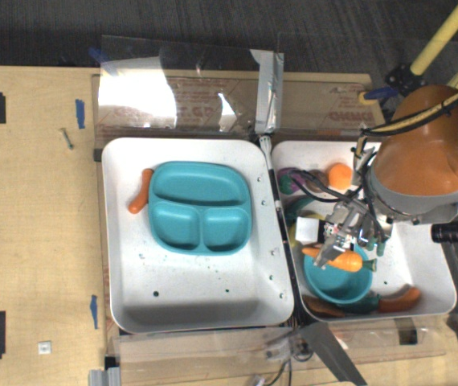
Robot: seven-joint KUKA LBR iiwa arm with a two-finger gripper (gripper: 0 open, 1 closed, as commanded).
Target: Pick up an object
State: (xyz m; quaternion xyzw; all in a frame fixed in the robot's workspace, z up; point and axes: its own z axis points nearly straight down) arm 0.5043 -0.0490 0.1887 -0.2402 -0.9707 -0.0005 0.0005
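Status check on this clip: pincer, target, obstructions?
Pincer low in right bin, over orange piece in teal bowl. Grasp unconfirmed. Clutter crowds bowl.

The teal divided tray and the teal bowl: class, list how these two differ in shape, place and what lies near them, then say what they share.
The teal divided tray is wide, flat and split into three compartments; the teal bowl is round and smaller. The tray lies in the left bin, the bowl in the right bin. The tray sits clear of the arm, while the gripper hangs over the bowl. Both are teal.
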